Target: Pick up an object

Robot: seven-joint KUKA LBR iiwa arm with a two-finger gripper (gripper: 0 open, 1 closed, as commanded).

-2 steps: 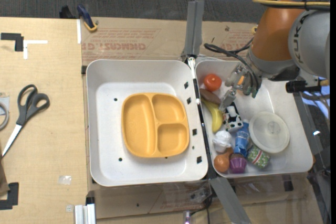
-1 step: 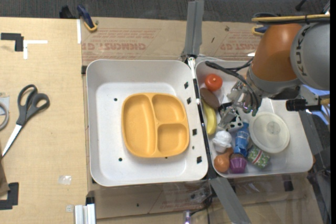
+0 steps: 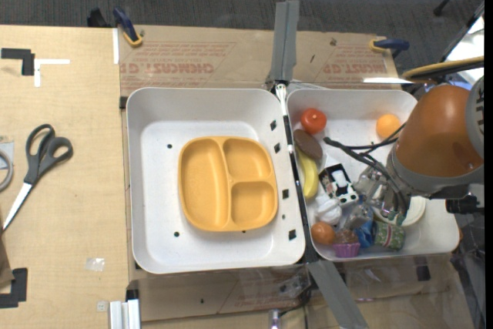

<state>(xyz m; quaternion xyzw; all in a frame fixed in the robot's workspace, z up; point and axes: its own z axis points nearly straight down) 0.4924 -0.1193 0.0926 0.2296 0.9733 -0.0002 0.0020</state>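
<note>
1. Nearest the lower edge of the right bin (image 3: 439,243) lies a heap of small objects: an orange-red ball (image 3: 323,233), a purple cup-like piece (image 3: 346,249), and a green-labelled packet (image 3: 389,233); they touch or overlap one another.
2. The gripper (image 3: 375,195) stands over this heap, amid dark cables; whether it is released or clenched cannot be told, and no object is seen between its parts.
3. The arm (image 3: 439,139), with its orange band, enters from the right and covers much of the right bin.
4. Toward the dividing wall lies a yellow banana (image 3: 309,175), lengthwise along the wall; a brown oval object (image 3: 307,143) rests at its far end; a black-and-white item (image 3: 336,181) lies just beside the banana.
5. Farther back sit a red tomato (image 3: 313,120) and an orange ball (image 3: 388,125), well apart.
6. The left bin (image 3: 146,189) holds a yellow divided plate (image 3: 228,182), flat at its centre.
7. On the bench (image 3: 62,227) to the left lie scissors (image 3: 35,166), apart from both bins.
</note>
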